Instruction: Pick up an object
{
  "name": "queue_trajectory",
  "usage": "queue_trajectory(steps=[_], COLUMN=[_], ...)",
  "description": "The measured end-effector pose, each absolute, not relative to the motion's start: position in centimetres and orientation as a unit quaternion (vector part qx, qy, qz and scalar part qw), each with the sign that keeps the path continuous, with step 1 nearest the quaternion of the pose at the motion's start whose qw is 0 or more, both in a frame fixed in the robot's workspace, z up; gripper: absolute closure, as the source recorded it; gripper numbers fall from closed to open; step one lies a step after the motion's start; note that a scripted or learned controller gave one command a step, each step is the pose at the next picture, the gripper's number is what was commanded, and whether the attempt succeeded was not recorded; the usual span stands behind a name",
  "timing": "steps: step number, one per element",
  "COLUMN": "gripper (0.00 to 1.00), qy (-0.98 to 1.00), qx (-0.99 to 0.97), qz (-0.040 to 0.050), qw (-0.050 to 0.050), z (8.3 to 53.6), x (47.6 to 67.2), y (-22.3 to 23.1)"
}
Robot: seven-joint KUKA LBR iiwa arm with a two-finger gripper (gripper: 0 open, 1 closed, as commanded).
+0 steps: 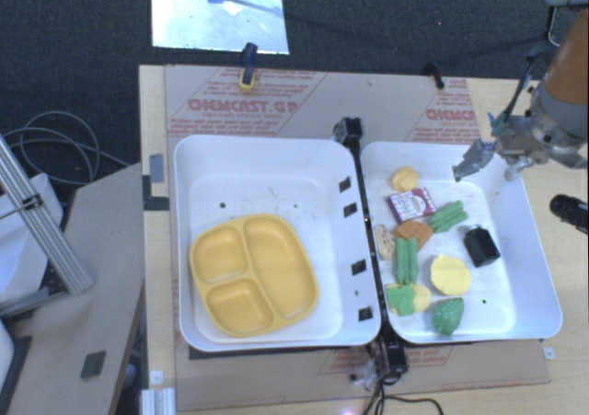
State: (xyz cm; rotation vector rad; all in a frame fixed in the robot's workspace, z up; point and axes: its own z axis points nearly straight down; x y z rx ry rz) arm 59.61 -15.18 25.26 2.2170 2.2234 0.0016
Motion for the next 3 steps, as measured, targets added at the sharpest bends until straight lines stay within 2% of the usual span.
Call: queue_trajectory(steps=[1,2,3], gripper=[0.00,0.00,0.00], qy=[0.710,0.707,0.710], qx=[0.705,0.707,0.705], qz=[0.0007,-0.0005,0.0000], qw=[0.002,0.000,0.001], z=[20.5,16.3,8.2], x=[64.8,64.1,67.0], y=[-14.8,-15.5,-14.5])
